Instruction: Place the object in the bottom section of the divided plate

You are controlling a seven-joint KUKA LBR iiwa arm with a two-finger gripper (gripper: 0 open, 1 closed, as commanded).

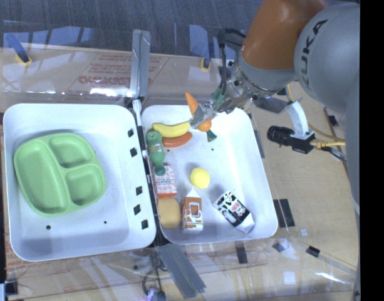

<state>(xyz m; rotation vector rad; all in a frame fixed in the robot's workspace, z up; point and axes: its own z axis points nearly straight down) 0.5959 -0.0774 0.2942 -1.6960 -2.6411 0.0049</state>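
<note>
Pincer [207,113] hangs at the far edge of the right bin [257,168] with an orange carrot-like piece [192,101] at its tip, though I cannot tell whether it grips it or how wide it stands. Judging by this, the pick is in hand; next comes a carry left to the plate's bottom section. Left bin [116,231] holds the green plate [59,172]; the right one has a banana [171,129], bottle [156,149], lemon [200,178] and cartons [192,212].

The arm [311,36] hides the right bin's [257,168] far corner.
</note>
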